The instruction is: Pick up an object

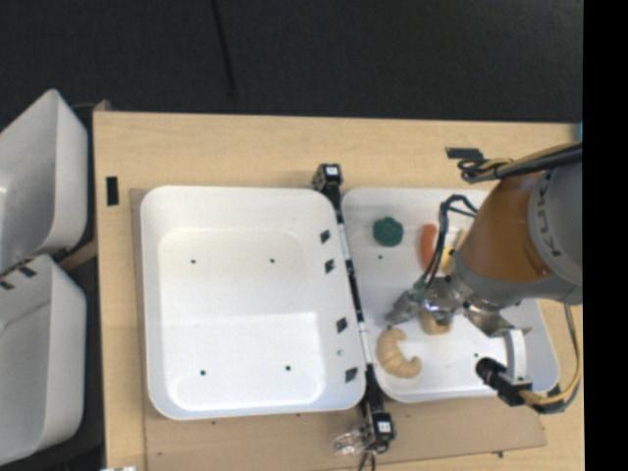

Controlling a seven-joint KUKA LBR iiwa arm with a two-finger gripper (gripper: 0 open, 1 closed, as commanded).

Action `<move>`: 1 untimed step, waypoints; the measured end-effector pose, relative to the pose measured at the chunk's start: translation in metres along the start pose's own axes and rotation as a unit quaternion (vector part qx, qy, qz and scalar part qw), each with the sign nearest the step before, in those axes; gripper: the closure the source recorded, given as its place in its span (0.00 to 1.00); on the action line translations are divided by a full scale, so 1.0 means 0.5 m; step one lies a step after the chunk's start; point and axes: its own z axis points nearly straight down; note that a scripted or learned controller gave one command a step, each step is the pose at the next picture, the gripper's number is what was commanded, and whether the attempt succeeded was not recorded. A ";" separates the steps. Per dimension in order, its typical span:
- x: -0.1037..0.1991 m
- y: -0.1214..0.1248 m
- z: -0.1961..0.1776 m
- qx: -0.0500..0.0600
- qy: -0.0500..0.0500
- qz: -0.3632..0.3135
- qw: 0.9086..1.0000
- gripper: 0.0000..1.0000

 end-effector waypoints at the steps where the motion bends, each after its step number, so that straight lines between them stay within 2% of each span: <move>1: -0.077 0.013 0.001 0.001 0.001 0.000 1.000 0.00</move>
